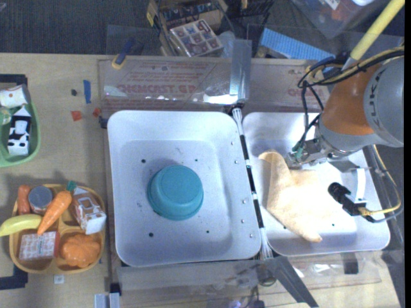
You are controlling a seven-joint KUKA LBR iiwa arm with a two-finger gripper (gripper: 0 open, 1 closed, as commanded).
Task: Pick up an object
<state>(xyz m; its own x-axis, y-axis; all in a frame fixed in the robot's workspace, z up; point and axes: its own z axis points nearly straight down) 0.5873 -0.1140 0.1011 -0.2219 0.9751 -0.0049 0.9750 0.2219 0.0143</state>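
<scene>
The likeliest thing to pick is the tan cloth (292, 197), lying crumpled in the right bin (273, 126) and spread from its upper left corner down toward the front wall. The hand (300, 155) sits low at the cloth's upper edge, just beside or touching a raised fold; from this slant I cannot tell whether it is open or closed, nor whether any fabric is caught in it.

The risk here is a thin grasp. So close to the edge, the hand may pinch only a single layer, which could slide out on the lift, or it may close on the bin floor beside the fold and come up with nothing. A dragged cloth could also bunch against the wall between the bins.

In the left bin (128, 140), well apart, a teal bowl (176, 192) rests upside down, untouched on the bench (58, 82).
</scene>
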